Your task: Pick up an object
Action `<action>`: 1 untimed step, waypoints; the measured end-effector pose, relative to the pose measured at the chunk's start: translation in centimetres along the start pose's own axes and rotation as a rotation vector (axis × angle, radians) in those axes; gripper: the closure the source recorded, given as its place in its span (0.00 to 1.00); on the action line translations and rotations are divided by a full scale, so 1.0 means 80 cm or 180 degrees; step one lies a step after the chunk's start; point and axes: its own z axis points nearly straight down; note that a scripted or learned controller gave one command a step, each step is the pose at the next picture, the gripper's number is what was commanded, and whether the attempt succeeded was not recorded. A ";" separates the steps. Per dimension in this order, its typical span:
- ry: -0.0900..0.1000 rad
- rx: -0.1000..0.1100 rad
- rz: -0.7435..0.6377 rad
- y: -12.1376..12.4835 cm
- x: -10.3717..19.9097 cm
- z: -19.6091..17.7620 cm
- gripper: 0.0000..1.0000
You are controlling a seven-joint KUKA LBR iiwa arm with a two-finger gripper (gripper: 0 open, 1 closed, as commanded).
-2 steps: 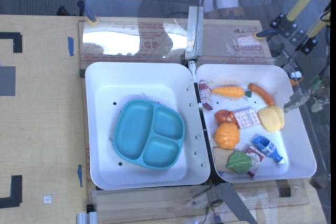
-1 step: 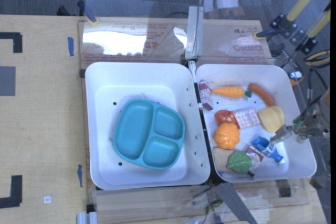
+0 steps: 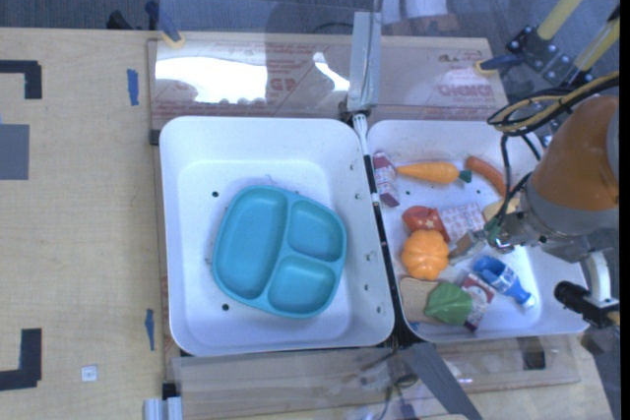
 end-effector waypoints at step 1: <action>-0.0007 -0.0009 0.0218 0.073 -0.023 0.001 0.00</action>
